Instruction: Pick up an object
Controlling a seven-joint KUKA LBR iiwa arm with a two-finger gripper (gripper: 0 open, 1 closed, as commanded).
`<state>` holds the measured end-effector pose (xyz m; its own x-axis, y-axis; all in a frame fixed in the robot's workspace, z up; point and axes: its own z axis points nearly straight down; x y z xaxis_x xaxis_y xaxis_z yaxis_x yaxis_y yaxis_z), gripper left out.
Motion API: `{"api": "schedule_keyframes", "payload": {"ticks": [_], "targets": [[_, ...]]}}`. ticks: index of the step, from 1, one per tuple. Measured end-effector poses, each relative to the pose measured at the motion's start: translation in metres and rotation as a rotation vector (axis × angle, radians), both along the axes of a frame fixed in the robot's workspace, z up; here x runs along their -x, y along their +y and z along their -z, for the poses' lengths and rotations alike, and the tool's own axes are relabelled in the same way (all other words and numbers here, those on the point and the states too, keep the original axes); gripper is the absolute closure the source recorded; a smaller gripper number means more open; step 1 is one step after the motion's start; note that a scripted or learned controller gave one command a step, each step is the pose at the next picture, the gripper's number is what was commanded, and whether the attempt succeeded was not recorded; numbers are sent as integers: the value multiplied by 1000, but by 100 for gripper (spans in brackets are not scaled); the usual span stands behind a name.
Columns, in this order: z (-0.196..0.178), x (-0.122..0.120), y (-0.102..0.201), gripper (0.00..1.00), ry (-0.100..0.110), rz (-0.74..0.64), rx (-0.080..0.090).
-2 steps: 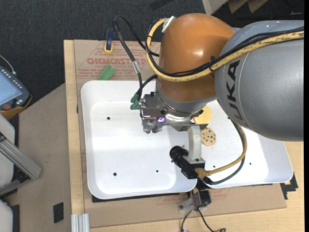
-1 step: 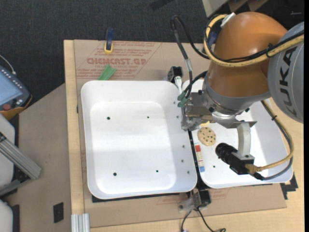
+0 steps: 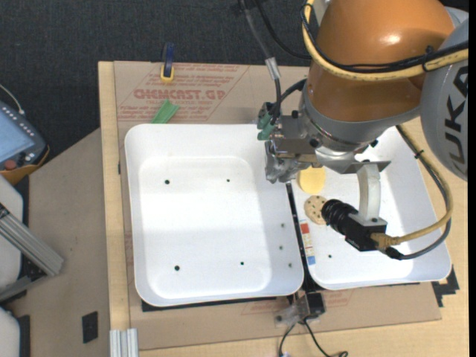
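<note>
a green clip (image 3: 165,111) lies on the cardboard (image 3: 119,274) behind the left bin (image 3: 201,222). the gripper (image 3: 279,166) hangs over the right bin's (image 3: 401,255) left edge; wide or narrow, i cannot tell. a yellow piece (image 3: 312,178) lies just right of it, with a tan disc (image 3: 315,209) below.

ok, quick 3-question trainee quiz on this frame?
1. True or false: the yellow piece lies in the left bin.
2. The tan disc lies: A in the left bin, B in the right bin, C outside the bins.
3. Fill in: the green strip lies on the ____, outside both bins.
Key: 1 false; 2 B; 3 cardboard.
</note>
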<state>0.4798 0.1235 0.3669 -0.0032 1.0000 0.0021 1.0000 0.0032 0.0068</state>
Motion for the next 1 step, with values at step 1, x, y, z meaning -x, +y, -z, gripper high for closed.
{"api": "schedule_keyframes", "payload": {"ticks": [1], "targets": [[-67,0,2,100,-2,2,-1]]}}
